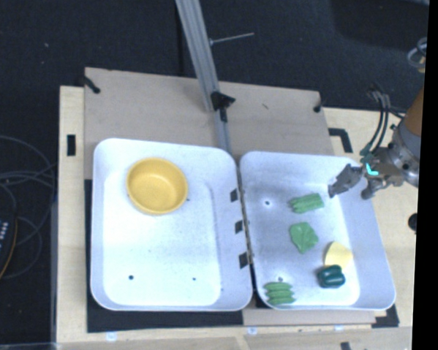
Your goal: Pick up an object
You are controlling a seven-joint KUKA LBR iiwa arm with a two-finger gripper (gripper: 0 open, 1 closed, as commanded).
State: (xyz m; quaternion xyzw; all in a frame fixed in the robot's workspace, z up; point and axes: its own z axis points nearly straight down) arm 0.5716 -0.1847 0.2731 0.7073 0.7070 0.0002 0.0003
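Observation:
The right bin (277,174) holds several small objects. A ridged green piece (306,204) lies near its upper middle, a lumpy green piece (303,236) below it, and another ridged green piece (278,291) by the front edge. A yellow piece (338,253) and a dark green one (331,276) sit at the front right. My gripper (356,182) hangs over the bin's upper right rim, to the right of and above the top green piece. Its two fingers are spread with nothing between them.
A yellow bowl (157,186) sits in the upper part of the left bin (162,277). A grey metal post (203,53) slants down to the gap between the bins. The arm's wrist (403,155) comes in at the right edge.

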